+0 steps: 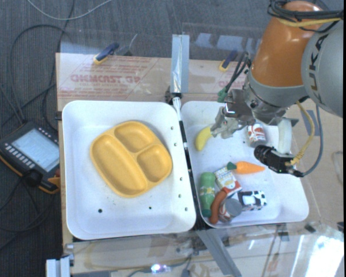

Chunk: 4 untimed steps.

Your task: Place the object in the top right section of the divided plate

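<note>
A yellow divided plate (131, 156) lies tilted in the left white bin (81, 212), with one long section and two smaller ones. The right bin (288, 212) holds a yellow banana (202, 138), an orange carrot (249, 167), a green item (207, 189), a red sausage (218, 205), a small carton (226, 179), a black-and-white toy (252, 199) and a small white-and-red item (256, 134). My gripper (225, 126) hangs over the upper part of the right bin, just right of the banana. I see nothing between its fingers.
A metal divider (179, 68) stands between the bins at the back. A handheld pendant (29, 152) lies left of the bench, with cables on the floor. Blue-and-yellow clamps (106, 52) sit on the back board.
</note>
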### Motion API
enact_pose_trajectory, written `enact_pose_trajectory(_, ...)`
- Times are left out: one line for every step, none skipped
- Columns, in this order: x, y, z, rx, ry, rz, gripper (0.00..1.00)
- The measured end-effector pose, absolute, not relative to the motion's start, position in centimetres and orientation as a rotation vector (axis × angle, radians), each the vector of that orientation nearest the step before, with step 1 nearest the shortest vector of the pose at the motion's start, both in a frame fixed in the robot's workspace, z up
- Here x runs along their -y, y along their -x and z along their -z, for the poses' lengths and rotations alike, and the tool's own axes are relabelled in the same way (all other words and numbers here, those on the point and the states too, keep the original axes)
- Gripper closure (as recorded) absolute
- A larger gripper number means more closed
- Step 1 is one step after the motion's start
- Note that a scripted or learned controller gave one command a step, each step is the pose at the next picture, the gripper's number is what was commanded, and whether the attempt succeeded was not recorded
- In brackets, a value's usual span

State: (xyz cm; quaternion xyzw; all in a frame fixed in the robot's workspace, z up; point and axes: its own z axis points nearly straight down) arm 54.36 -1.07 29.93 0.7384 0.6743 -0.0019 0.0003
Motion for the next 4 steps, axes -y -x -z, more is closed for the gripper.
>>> enact_pose_trajectory(-1.6,-61.9,-41.3,-1.942,-2.465,0.005,1.0)
enact_pose_trajectory(2.5,-58.1,-40.5,-1.918,-2.486,0.006,1.0)
enact_pose_trajectory(-4.2,-57.2,-36.5,-1.916,-2.49,0.007,1.0)
enact_pose_trajectory(-5.7,-53.1,-37.1,-1.7,-2.642,0.006,1.0)
